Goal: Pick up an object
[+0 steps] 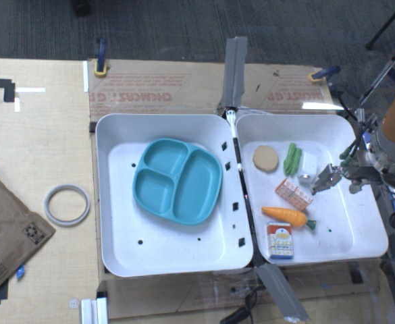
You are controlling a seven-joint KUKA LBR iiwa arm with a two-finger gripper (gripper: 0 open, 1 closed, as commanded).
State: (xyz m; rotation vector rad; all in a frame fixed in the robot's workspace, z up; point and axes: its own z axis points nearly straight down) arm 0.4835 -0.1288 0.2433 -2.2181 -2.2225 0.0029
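Claw [324,180]: hanging over the right bin [366,245], tips pointed left toward the cluster of items; fingers look spread, nothing between them.
Arm [386,160]: coming in from the right edge, wrist low across the bin's right wall, tool tilted down and to the left.
Targets: all in the right bin. Cookie [266,158] at upper left, green pods [292,159] just beside it, a pale clear thing [308,165] near the claw tips, wafer pack [294,195] below that, carrot [286,215] lower still, carton [280,241] at the bottom.
Left bin [116,248]: blue tray [177,181] sitting in the middle, well apart from the action.
Risk, crowding: wafer pack, pale thing and pods lie close together, so closing here could catch two items or squeeze one out sideways.
Risk, flat items: the wafer pack lies flat; fingers may skate over it and come up with nothing.
Risk, carrot: rounded and tapered, likely to roll or slip from a shallow pinch.
Risk, height: I can't judge how far the tips sit above the floor; closing too high means air.
Surface [35,140]: tape ring [67,204] and cardboard box [5,238] off to the left, no part in this.
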